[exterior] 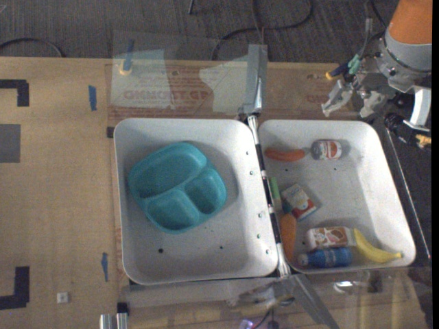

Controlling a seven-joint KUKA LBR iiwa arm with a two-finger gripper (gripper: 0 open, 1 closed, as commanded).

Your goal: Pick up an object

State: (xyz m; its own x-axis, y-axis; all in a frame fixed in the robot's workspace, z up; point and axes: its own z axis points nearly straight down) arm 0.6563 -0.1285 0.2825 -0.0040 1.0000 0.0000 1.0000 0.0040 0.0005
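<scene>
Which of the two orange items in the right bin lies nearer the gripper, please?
The hot dog at the bin's far edge, beside the can; the carrot lies at the near left.

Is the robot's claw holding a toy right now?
No. The claw hangs outside the right bin, with nothing between its fingers.

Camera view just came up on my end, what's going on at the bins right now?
The arm's gripper hangs above the bench beyond the far edge of the right bin, with nothing visibly held. All items lie in that bin: a hot dog, a small can, a carton, a carrot, a blue bottle and a banana. The left bin holds a teal divided tray.
</scene>
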